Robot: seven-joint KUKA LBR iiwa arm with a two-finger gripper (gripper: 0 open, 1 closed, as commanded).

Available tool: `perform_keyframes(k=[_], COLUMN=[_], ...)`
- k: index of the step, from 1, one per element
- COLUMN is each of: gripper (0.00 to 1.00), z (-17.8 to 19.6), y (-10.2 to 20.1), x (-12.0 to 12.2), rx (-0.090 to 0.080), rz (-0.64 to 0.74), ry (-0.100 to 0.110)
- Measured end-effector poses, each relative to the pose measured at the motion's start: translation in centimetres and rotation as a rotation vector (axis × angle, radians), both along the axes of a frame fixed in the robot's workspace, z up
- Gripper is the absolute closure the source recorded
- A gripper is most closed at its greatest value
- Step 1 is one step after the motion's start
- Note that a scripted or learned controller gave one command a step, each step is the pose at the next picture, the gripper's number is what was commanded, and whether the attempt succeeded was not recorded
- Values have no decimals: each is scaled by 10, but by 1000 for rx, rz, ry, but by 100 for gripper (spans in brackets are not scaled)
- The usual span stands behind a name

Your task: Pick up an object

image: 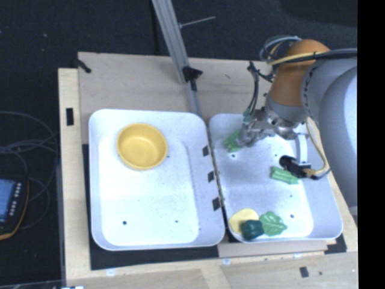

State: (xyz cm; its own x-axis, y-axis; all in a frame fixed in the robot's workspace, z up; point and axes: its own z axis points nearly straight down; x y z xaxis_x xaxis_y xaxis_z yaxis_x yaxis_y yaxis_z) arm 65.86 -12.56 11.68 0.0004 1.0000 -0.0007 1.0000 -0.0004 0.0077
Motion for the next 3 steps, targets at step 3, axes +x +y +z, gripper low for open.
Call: perform_keyframes(k=[3], gripper=[100], z=[162], y=[-8], x=[8], rx=[0], rz=[0], ry=[3])
